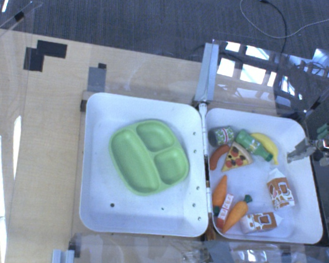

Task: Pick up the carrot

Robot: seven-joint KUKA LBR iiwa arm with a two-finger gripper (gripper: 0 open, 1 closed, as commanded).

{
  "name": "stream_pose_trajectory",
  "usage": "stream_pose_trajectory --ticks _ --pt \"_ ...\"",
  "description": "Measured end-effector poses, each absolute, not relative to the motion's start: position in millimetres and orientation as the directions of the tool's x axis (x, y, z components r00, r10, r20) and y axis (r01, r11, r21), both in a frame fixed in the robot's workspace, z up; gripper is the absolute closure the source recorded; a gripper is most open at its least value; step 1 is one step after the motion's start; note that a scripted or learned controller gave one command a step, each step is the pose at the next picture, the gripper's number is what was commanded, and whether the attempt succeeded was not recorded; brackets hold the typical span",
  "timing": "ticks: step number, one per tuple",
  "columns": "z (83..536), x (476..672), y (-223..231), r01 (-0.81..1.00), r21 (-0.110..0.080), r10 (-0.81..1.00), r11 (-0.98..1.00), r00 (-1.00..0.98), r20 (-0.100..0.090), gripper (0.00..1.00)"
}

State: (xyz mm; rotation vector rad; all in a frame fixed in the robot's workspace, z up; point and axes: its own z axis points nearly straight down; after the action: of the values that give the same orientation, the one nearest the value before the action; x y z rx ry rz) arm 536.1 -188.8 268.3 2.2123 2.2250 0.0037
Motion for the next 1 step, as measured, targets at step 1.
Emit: stream_pose_trajectory --ticks 1 --pt "138.1 507.7 -162.5 1.000 0.004 1.000 0.015 -0.015 0.000 0.00"
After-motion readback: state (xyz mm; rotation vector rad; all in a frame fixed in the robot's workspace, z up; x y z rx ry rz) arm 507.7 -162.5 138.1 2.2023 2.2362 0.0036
